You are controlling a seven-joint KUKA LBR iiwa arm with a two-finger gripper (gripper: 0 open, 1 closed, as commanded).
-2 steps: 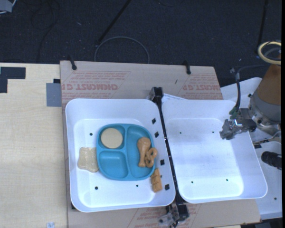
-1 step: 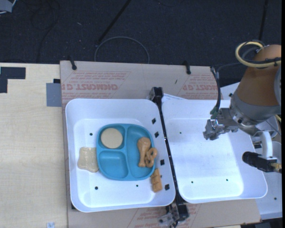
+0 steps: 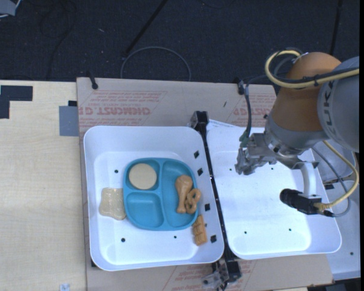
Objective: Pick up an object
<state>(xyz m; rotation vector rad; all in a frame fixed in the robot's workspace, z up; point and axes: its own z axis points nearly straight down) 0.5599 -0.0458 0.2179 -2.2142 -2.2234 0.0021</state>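
Tray (image 3: 147,212) in left bin (image 3: 103,247) (hand (image 3: 245,164) over right bin (image 3: 273,235)).

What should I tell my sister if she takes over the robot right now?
Tool: over the right bin, near its upper left part; nothing seen held in it.
Things: all in the left bin. The blue tray holds a round cookie and a pretzel. A pale piece lies by the tray's left side, a small brown piece by its lower right corner.
Done: nothing picked up yet.
Left: move over the left bin, grab one thing, lift it.
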